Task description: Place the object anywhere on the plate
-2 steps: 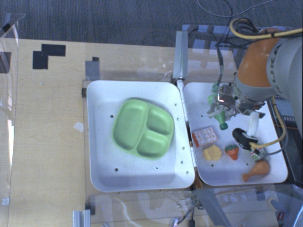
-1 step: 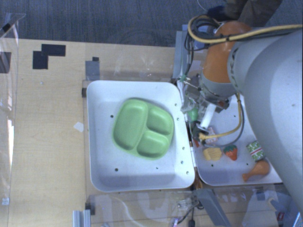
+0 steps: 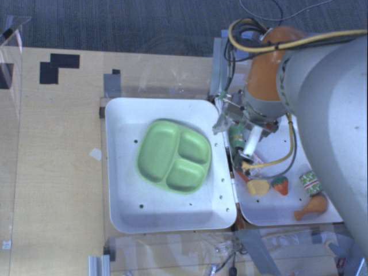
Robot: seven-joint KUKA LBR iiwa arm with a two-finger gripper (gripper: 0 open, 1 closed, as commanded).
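Plate (image 3: 173,155): green, three compartments, lying flat in the left bin (image 3: 123,211), nothing on it; it serves as the target.

Pincer (image 3: 242,140): low over the right bin (image 3: 322,214) at its near-left edge, beside the wall shared with the left bin. Whether it is apart or together cannot be told; a green thing (image 3: 236,135) sits against it, hold unconfirmed.

Loose stock, right bin: yellow piece (image 3: 258,187), strawberry (image 3: 280,184), green-and-white cup (image 3: 309,182), drumstick (image 3: 310,207).

Arm (image 3: 322,96): reaches in from the right, positioned for picking. Judgement: task not yet done.

One high camera slants down, seemingly close, over both bins (image 3: 118,171).
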